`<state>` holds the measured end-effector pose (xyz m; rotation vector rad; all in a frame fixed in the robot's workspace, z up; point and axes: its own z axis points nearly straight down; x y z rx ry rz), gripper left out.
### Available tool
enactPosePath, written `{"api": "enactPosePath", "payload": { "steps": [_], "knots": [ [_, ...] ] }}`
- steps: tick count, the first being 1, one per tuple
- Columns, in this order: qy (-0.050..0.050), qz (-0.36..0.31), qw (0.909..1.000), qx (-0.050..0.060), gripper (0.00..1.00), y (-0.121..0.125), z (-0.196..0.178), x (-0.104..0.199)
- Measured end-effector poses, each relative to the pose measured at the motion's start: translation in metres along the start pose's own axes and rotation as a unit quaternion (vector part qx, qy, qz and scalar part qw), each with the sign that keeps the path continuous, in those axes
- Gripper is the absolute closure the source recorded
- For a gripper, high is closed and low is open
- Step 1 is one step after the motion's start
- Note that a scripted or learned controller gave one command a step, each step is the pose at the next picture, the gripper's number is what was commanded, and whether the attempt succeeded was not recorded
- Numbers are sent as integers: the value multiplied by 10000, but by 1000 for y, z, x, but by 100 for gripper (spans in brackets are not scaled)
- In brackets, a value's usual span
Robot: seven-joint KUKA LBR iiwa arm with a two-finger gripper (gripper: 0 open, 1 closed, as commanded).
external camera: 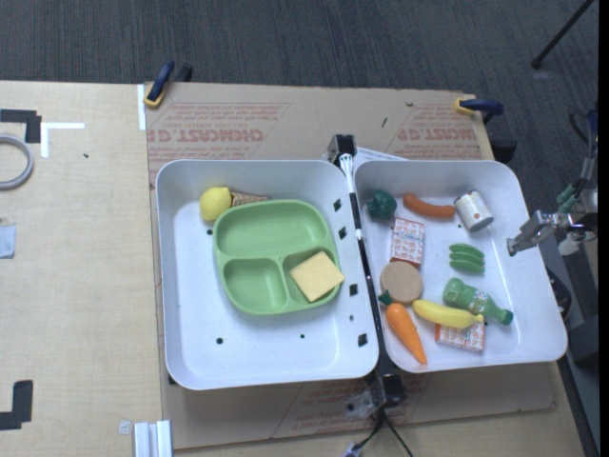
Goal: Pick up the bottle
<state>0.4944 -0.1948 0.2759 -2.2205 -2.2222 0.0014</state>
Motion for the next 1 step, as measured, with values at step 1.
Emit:
{"api": "enactPosePath", "payload": {
  "steps": [1],
  "knots": [
    [-5,-9,10000,-1,100,1,-9,0]
  ]
}}
